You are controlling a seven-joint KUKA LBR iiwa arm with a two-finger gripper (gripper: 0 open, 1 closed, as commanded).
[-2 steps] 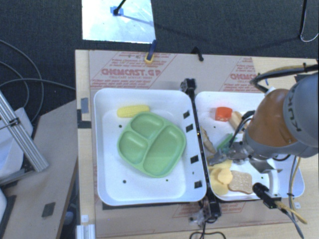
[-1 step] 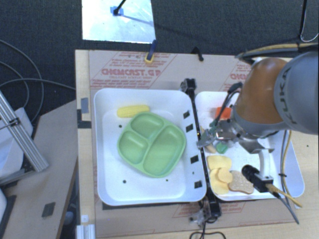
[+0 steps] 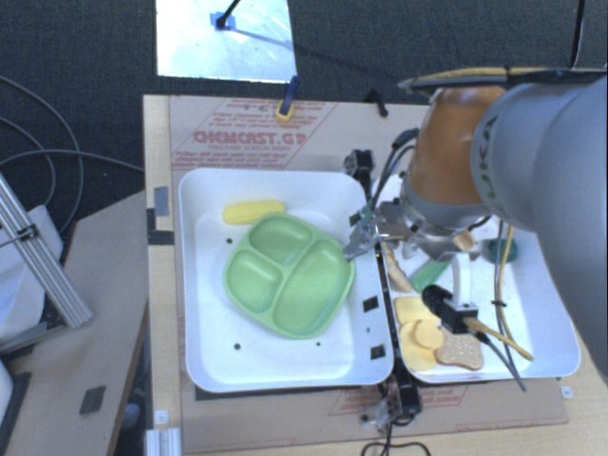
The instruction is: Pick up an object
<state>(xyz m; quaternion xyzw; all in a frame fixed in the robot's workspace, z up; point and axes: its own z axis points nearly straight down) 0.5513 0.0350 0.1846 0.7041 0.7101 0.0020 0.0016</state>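
In the left bin [image 3: 204, 350] a light green divided plate [image 3: 288, 275] lies flat, with a yellow corn-like piece [image 3: 253, 213] just behind it. My gripper [image 3: 361, 239] hangs low over the wall between the two bins, its metal tip at the plate's right rim. Nothing shows between its tips. In the right bin [image 3: 556, 354] lie yellow slices [image 3: 419, 323], a brown toast-like piece [image 3: 462, 351], a green piece [image 3: 429, 274] and a tan stick [image 3: 397, 274]. The arm hides much of this bin.
A teal object [image 3: 496, 250] peeks out beside the arm in the right bin. The grey and orange arm [image 3: 475, 150] spans the right bin's back half. The bins rest on a cardboard sheet [image 3: 252, 136]. A shiny plate [image 3: 225, 27] lies behind the bench.
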